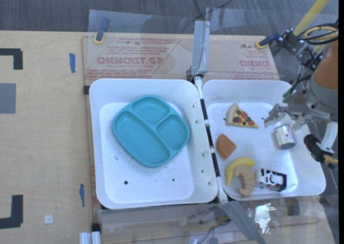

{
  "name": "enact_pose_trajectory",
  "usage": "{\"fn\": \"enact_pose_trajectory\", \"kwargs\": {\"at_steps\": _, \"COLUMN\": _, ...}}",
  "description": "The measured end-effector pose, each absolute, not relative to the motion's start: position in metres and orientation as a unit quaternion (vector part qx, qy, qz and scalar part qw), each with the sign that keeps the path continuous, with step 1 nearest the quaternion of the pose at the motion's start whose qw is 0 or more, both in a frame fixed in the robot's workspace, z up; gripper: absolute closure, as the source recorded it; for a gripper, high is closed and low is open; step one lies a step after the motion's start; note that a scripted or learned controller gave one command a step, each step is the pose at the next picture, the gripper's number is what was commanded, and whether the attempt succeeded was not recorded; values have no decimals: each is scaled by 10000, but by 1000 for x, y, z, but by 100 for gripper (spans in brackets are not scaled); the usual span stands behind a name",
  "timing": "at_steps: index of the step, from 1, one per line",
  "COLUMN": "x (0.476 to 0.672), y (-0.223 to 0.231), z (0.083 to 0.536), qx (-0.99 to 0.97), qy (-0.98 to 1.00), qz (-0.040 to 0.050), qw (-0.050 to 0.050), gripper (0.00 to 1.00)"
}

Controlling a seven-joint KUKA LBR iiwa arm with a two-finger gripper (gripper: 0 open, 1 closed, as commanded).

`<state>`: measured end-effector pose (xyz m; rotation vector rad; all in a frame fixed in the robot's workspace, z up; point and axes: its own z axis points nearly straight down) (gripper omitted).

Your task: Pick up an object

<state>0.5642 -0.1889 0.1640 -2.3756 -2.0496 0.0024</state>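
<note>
1. Camera view looks down at a slant on two shallow white plastic bins side by side, the left bin [102, 146] and the right bin [306, 184], on a pale wooden bench [43, 146]
2. Left bin holds a turquoise three-compartment plastic plate [151, 130], lying flat near its middle
3. Right bin holds a toy pizza slice with red dots [240, 116] near its far edge, an orange waffle-like square [226, 145] below it, a yellow toy banana [237, 166] touching a tan croissant-shaped piece [247, 181], and a small black-and-white object [272, 178] just beside those
4. Short silver metal cylinder [284, 136] lies tilted at the right side of the right bin
5. Grey two-finger gripper [288, 117] sits just above that cylinder; its fingers appear spread apart, with nothing clamped between them
6. Grey arm with the orange band [327, 71] reaches in from the right
</note>
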Motion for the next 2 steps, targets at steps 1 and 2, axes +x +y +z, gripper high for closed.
{"fn": "enact_pose_trajectory", "kwargs": {"at_steps": 1, "x": 542, "y": -211, "z": 96, "qx": -7132, "qy": -7009, "qz": -16, "qw": -8, "gripper": 0}}
{"fn": "enact_pose_trajectory", "kwargs": {"at_steps": 2, "x": 541, "y": -215, "z": 105, "qx": -7161, "qy": -6980, "qz": -8, "qw": -18, "gripper": 100}}
